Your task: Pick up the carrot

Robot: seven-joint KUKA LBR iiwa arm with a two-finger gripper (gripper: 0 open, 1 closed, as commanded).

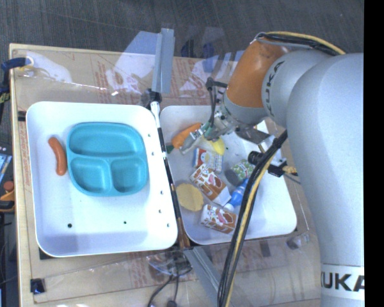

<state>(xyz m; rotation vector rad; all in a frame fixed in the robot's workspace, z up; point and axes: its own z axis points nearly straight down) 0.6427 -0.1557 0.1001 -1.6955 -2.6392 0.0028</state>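
A sausage (57,155) and a blue divided plate (107,157) are located in the left bin (45,232). The carrot (184,135) is positioned in the right bin (278,217), near its upper-left corner. The gripper (203,135) is lowered just beside the carrot; the state of the jaws cannot be determined.

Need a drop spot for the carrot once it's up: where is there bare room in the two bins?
Left bin: bare floor in front of the blue tray, and a strip along its far edge. The sausage takes the tray's left side. Right bin: crowded around the carrot and cartons; bare near the front right corner.
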